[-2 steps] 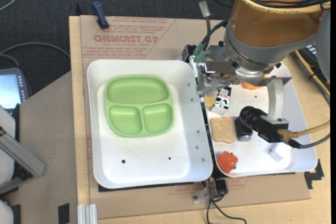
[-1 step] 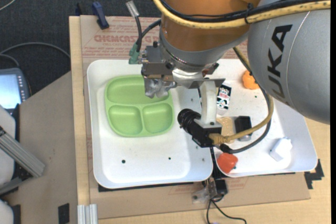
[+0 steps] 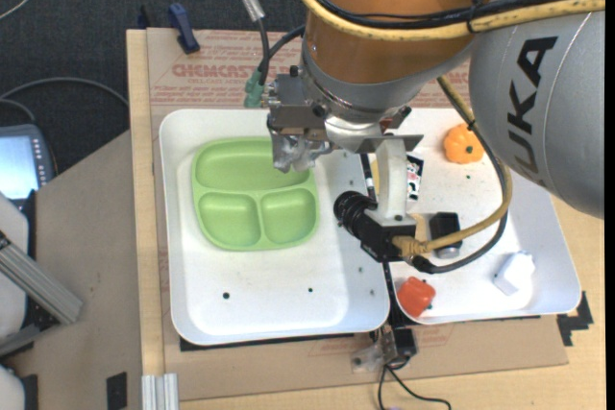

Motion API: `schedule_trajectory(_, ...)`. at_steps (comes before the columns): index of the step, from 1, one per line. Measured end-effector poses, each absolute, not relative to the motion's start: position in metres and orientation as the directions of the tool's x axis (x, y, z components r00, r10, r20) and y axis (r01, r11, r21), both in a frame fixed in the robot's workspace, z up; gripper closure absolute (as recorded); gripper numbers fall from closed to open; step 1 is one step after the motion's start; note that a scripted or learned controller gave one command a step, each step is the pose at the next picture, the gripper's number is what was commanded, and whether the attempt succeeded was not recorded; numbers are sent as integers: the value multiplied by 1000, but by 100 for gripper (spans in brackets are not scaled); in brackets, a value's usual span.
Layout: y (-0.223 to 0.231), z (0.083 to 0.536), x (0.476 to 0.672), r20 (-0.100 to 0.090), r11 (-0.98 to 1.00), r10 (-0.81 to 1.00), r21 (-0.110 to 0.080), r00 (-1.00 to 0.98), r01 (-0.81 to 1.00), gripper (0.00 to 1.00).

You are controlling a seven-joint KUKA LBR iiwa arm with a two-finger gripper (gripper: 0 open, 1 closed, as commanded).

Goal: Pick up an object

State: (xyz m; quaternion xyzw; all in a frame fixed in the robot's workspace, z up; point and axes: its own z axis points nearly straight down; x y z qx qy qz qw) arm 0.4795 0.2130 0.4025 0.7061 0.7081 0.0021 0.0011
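Fig. 1 | I see the gripper [image 3: 291, 152] at frame centre, over the upper right rim of the green divided tray [image 3: 255, 194] in the left bin [image 3: 192, 293] | finger state: I cannot tell | orange object [image 3: 461, 145], red object [image 3: 415, 296], white object [image 3: 513, 273] in the right bin [image 3: 548, 235].

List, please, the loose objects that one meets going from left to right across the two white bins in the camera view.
green divided tray → red object → orange object → small white object. The gripper hangs over the tray's upper right part.
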Motion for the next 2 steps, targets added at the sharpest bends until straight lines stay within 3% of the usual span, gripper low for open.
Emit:
schedule_trajectory(1, 143, 421, 480, 0, -6, 1000, 5, 6, 1000, 100)
schedule_trajectory(2, 131, 308, 478, -4, -4, 1000, -13, 4, 1000, 100)
